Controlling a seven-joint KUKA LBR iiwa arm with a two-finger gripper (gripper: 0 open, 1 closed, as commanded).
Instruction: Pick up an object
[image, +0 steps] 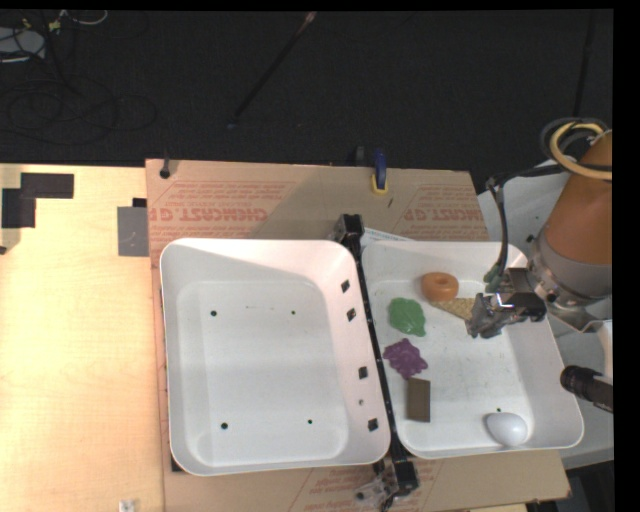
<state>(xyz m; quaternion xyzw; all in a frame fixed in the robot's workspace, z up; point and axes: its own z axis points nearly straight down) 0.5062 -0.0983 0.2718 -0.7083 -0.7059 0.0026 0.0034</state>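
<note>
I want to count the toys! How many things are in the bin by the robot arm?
5, maybe more hidden under the gripper: orange ring at the far end, green blob, purple blob, brown block, white egg shape near the front corner.

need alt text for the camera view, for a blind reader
A grey robot arm's pincer hovers in the right white bin beside an orange ring, green lump, purple lump, brown block and white egg-shaped object. Another white bin sits left.

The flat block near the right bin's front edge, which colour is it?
Dark brown block, seen in the camera view.
</note>
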